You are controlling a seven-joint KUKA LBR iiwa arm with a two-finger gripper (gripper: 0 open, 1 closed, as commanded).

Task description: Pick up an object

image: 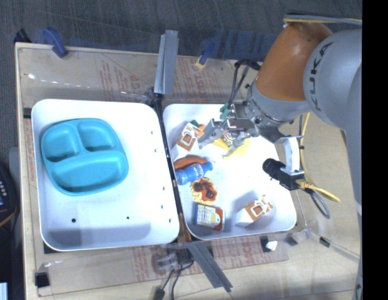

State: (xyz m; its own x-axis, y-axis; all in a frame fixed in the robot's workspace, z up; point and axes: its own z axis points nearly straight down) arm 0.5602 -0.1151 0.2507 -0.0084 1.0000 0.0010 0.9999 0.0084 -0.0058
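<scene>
Yellow item (239,147) perhaps half-hidden under end effector (224,132)

Blue divided plate (84,154) in left white bin (100,233) — blue clamps (55,41) behind, wooden bench (87,67)

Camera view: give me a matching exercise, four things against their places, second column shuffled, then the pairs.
Things:
1. blue divided plate
2. blue bottle
3. gripper
4. small carton

Places:
A. right bin, near its front right corner
B. over the far end of the right bin
C. left bin
D. right bin, close to its left wall, beside an orange item

Pairs: 1-C, 2-D, 3-B, 4-A
</scene>
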